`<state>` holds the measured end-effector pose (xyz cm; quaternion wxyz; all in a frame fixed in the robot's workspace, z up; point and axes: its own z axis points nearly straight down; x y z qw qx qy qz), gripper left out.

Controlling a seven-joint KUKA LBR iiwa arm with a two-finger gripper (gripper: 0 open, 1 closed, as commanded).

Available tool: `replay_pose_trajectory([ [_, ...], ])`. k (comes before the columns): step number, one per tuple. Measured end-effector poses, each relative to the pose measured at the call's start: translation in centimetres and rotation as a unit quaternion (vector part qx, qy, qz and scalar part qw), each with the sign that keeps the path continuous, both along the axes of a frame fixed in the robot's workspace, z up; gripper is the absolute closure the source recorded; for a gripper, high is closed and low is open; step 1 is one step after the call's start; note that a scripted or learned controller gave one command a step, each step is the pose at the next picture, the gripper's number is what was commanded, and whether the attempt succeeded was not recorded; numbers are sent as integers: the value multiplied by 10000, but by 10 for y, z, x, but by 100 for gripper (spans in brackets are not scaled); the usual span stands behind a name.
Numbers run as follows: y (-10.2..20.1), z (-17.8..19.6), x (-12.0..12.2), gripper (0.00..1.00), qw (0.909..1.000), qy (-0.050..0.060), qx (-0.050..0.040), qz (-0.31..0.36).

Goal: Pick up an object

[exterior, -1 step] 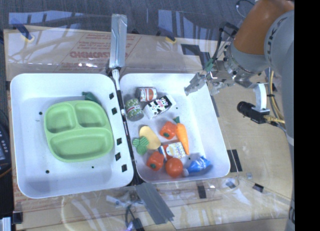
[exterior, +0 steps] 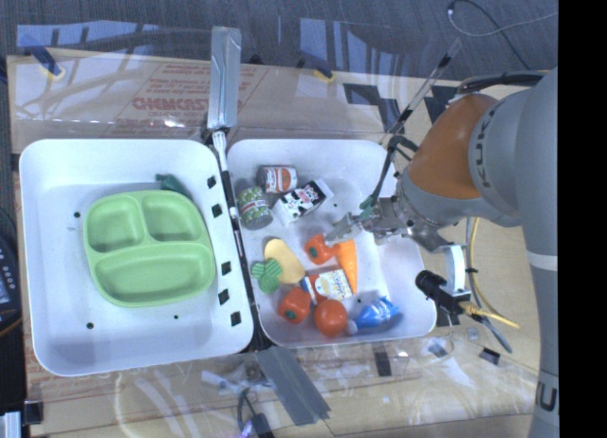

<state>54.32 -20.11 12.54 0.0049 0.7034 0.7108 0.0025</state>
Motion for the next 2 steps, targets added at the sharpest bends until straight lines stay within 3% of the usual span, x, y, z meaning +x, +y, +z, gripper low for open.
replay_pose_trajectory([
  [1, -8, 95, -14, 0, 9994, 43, 9, 334],
  [2, -8, -28, -29, 0, 9903, 27, 3, 1388],
])
